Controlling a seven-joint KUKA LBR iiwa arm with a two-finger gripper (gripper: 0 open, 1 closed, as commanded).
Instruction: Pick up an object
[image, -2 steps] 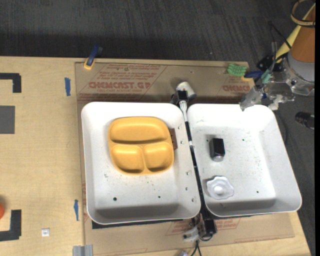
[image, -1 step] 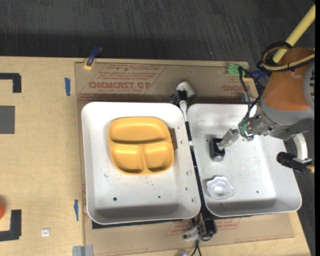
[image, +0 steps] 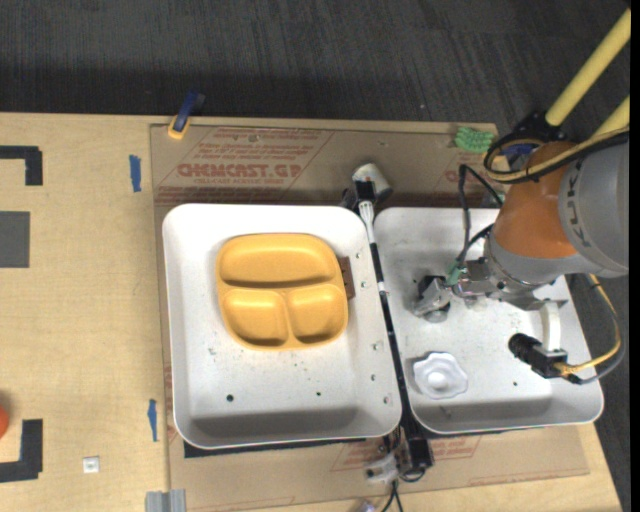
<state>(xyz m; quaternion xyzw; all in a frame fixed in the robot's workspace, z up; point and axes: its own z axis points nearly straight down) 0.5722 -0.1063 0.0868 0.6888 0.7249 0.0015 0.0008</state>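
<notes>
A yellow plate (image: 283, 289) with three compartments lies in the middle of the left bin (image: 200, 400). A small white cap-like piece (image: 438, 375) rests near the front of the right bin (image: 570, 405). My gripper (image: 432, 297) reaches in from the right and hangs low over the left-middle part of the right bin, behind the white piece and apart from it. I see nothing held in the gripper.
The two bins meet at a raised rim (image: 385, 320) close to the gripper's left. A cardboard sheet (image: 250, 160) lies under the bins. A blue-and-yellow clamp (image: 184, 115) sits at the back left, and an orange thing (image: 3, 422) shows at the far left edge.
</notes>
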